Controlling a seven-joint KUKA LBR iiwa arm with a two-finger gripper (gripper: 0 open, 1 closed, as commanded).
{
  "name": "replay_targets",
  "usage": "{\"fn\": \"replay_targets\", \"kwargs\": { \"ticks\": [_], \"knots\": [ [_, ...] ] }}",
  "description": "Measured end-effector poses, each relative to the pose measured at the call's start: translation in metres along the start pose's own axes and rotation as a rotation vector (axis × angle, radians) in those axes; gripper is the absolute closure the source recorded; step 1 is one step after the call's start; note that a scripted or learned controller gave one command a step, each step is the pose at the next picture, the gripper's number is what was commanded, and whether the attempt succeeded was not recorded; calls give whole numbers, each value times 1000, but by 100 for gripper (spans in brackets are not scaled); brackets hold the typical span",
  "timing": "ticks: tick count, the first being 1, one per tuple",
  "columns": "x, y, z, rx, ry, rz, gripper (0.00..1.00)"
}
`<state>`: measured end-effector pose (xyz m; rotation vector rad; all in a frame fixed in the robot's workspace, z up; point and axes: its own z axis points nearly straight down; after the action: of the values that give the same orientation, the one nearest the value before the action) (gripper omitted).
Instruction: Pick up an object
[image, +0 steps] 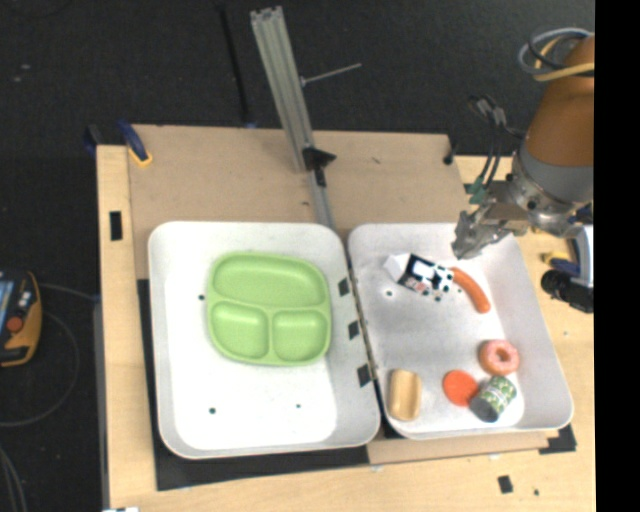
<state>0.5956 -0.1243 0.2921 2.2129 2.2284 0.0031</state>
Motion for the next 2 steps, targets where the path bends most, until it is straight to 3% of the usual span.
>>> {"fn": "replay_targets", "kwargs": {
  "ticks": [2],
  "knots": [
    [102,-5,20,2,0,0,100]
  ]
}}
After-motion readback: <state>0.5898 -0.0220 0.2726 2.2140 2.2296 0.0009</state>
